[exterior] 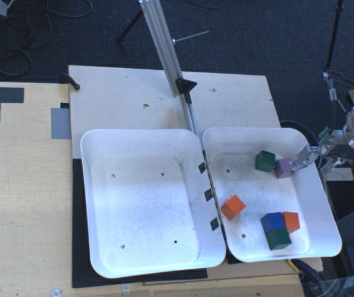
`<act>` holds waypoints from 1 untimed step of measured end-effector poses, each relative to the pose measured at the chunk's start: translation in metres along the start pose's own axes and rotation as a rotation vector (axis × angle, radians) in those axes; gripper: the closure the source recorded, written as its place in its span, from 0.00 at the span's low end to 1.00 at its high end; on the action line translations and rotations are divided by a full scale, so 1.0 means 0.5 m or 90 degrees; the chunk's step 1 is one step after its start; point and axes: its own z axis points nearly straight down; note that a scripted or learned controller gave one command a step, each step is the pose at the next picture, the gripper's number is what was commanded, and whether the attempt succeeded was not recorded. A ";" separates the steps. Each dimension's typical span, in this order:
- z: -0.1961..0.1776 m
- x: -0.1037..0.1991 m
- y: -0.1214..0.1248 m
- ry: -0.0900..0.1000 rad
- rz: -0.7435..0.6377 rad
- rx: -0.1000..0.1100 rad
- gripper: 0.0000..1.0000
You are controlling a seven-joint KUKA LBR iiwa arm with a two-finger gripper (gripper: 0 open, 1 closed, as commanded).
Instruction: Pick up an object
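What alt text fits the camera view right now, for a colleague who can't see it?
The gripper reaches in from the right, its tip beside a purple block in the right bin. That bin also holds green, orange and blue blocks; the left bin sits alongside.

I see my gripper at the right bin's far edge, just beside a purple block and a green cube.
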 end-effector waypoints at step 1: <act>0.308 -0.019 0.102 0.001 -0.003 0.005 0.00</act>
